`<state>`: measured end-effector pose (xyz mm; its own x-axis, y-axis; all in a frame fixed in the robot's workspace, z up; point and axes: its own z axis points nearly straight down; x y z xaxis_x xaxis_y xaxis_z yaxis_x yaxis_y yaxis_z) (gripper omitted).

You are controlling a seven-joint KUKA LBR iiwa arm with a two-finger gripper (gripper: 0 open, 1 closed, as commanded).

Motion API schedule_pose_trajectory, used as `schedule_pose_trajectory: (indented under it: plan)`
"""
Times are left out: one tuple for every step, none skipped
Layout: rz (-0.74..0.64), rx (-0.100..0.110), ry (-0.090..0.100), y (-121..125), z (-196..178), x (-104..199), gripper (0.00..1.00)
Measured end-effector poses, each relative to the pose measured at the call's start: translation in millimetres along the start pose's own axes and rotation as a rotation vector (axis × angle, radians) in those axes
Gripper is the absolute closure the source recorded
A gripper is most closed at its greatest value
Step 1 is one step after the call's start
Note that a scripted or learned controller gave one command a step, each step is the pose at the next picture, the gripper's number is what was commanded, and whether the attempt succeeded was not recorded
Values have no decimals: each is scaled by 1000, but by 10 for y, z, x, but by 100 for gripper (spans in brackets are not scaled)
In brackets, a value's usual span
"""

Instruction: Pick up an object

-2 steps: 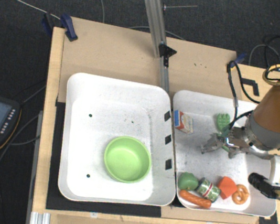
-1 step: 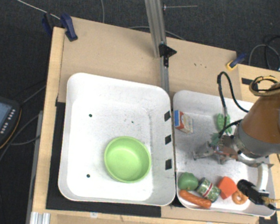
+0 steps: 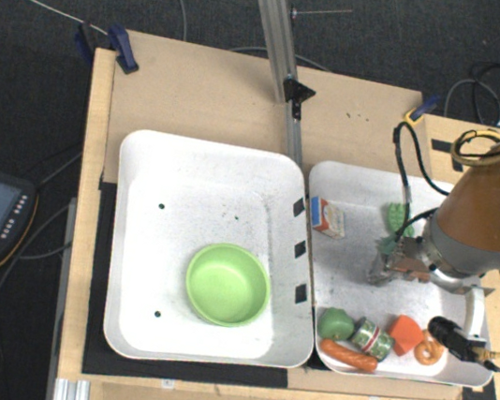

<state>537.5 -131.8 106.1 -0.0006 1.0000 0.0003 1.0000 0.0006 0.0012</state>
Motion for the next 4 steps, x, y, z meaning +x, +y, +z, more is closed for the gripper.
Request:
schedule_pose_trajectory:
  plan:
    - [0,-3,-1,-55,-455,33,100]
    - [0,-3,-1,32,-915,18,100]
    - [0,-3,-1,10,-1361,-41,100]
    - [-5,1,1,223,-1325,550,100]
